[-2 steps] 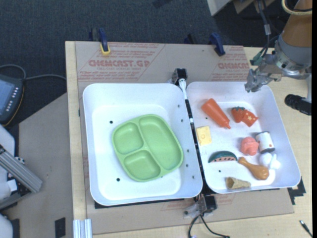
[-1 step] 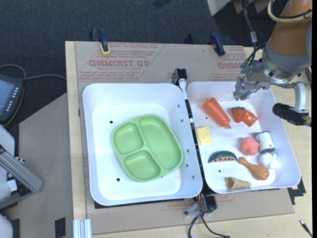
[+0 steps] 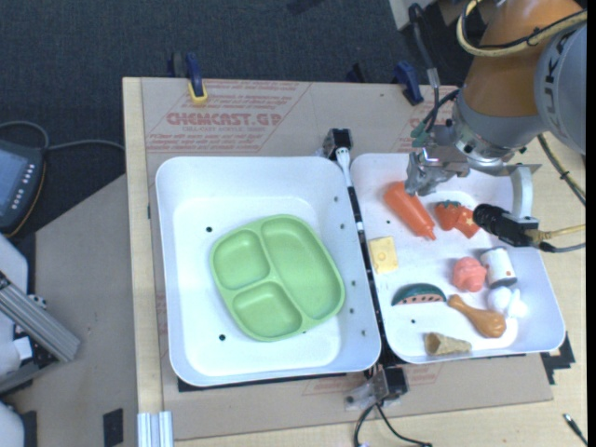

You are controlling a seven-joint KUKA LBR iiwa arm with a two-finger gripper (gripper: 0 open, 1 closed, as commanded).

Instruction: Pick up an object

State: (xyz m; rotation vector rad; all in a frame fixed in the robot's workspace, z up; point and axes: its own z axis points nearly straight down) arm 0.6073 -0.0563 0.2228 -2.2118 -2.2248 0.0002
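Note:
My gripper (image 3: 422,180) hangs low over the back of the right bin (image 3: 549,319), right at the upper end of an orange carrot (image 3: 411,210) that lies slanted on the bin floor. Whether it touches the carrot is unclear. A red piece (image 3: 455,216) lies just right of the carrot. Further forward are a yellow cheese block (image 3: 382,254), a pink ball (image 3: 469,273), a watermelon slice (image 3: 418,294), a tan drumstick (image 3: 479,315), a bread wedge (image 3: 447,345) and small white pieces (image 3: 503,282).
The left bin (image 3: 182,189) holds a green divided plate (image 3: 276,277). A black divider rail (image 3: 356,214) runs between the two bins. The arm's grey and orange body (image 3: 512,73) looms over the right bin's back right corner.

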